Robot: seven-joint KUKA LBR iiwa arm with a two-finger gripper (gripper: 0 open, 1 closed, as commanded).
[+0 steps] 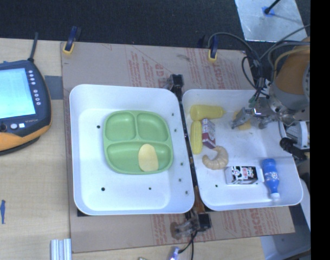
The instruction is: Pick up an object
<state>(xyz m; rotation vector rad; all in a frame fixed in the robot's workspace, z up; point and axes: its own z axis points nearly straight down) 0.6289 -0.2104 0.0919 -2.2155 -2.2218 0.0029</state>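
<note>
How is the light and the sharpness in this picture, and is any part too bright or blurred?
In the camera view the light is even and soft; the two white bins look bright and cast only a faint shadow at their rims. The tablet screen at the left is washed out. The whole image is slightly soft, and the gripper is too blurred for detail.

green plate [117, 145], blue bottle [270, 176], white bins [84, 145]

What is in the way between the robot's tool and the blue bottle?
Nothing visible. The tool hangs over the upper part of the right bin, and the blue bottle lies nearer the bin's lower right corner. Only bare white floor lies between them; the small milk carton sits off to the bottle's left.
</note>
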